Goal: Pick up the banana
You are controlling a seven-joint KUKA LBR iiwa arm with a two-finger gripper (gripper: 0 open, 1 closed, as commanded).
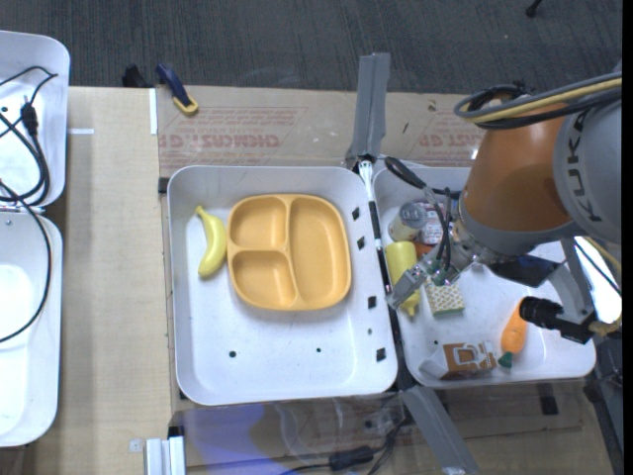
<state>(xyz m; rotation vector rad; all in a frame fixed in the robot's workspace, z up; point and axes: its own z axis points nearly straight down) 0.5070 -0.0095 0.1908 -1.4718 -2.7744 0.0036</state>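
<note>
Fingers (407, 293) sit low in the right bin (554, 364); their state cannot be told. Banana (210, 242) lies in the left bin (277, 364), beside the yellow plate (289, 250).

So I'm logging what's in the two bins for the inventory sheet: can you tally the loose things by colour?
Yellow: 3 (banana, divided plate, yellow block)
Orange: 1 (carrot)
Green-white: 1 (sponge)
Brown: 1 (small packet)
Mixed colours: 1 (small can)
Total: 7
</note>
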